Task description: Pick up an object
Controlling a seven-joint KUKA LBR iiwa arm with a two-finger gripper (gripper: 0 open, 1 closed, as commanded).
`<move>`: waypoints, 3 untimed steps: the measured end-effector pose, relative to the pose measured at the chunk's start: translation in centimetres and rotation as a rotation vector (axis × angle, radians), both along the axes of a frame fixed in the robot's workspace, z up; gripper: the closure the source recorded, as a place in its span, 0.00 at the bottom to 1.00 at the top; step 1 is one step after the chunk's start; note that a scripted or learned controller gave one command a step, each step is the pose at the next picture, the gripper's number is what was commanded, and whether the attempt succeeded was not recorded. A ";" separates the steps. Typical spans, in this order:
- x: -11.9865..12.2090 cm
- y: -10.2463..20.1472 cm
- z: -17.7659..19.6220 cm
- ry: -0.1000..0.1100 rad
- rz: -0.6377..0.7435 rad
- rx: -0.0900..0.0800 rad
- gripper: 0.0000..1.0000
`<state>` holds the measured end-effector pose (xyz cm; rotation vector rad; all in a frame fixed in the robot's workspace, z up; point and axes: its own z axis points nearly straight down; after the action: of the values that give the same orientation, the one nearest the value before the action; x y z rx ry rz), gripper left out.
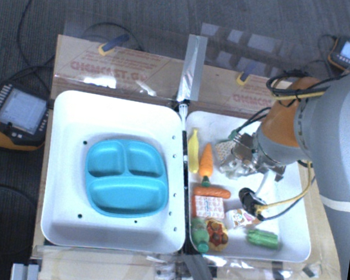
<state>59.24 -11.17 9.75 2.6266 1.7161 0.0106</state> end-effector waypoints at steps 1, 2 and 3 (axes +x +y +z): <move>-6.7 -10.4 9.5 0.012 0.303 -0.003 1.00; -5.5 -7.0 20.3 0.010 0.555 -0.001 1.00; -5.4 -7.0 20.3 0.010 0.555 -0.001 0.00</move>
<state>53.79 -18.13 30.10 2.0601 2.3750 -0.0021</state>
